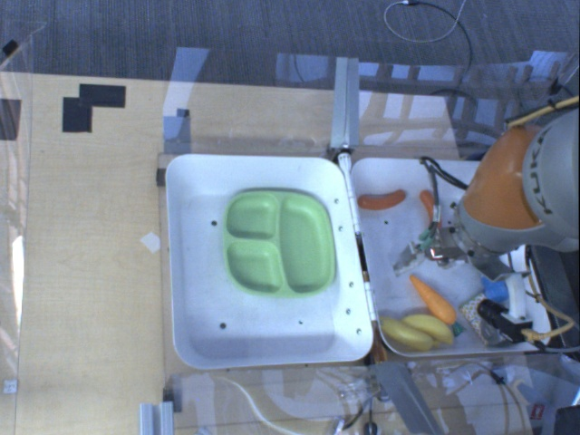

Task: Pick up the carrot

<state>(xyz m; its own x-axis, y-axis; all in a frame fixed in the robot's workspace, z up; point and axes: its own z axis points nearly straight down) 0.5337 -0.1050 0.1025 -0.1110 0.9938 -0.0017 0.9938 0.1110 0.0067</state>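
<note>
While the grey two-finger gripper hangs low over the right shallow white bin, whether its jaws are open or shut cannot be told. Just below it lies the tapered orange carrot, unheld, beside the yellow bananas. A green divided plate sits in the left white bin.

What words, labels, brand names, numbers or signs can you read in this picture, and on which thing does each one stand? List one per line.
None can be read.
The arm bears dark lettering on its grey shell at the right edge, cut off and too blurred to read.
The black blocks on the bench are plain shapes, not letters.
The carrot, the green plate and the bins carry no text.
</note>
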